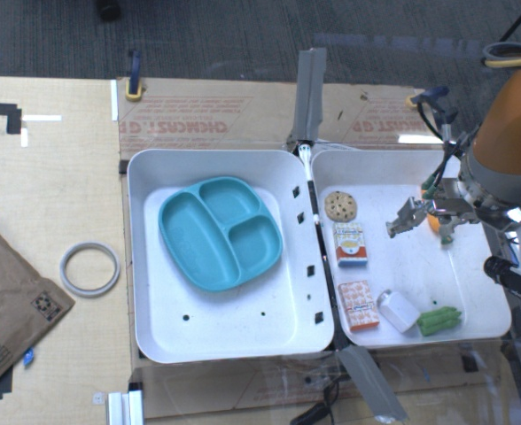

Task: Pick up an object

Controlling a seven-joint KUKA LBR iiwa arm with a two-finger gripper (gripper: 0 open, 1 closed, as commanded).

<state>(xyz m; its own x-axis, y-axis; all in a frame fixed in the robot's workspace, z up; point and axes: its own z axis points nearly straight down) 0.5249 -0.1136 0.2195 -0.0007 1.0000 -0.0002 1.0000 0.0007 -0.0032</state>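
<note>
The small orange object (pixel 434 220) is lying in the right bin (pixel 473 330), near its far right side, and my gripper (pixel 418 224) is hanging directly by it, so I am judging it as the thing to pick. It is partly hidden behind my own metal parts, and I cannot tell if it is touching me. I also cannot tell whether my jaws are spread or pressed together; the view is too small and cluttered there.

From the little part that is showing, I am guessing it is rounded, light and rather smooth. Such a thing is probably rolling or slipping away easily, so I am thinking to close across its widest middle, coming from straight above, and not at an edge.

If this is failing, the two small cartons (pixel 350 243) near the left wall of the same bin are looking easier: light, stiff, with flat sides. The cookie (pixel 340 205) beyond them is looking flat and low, hard to take.
</note>
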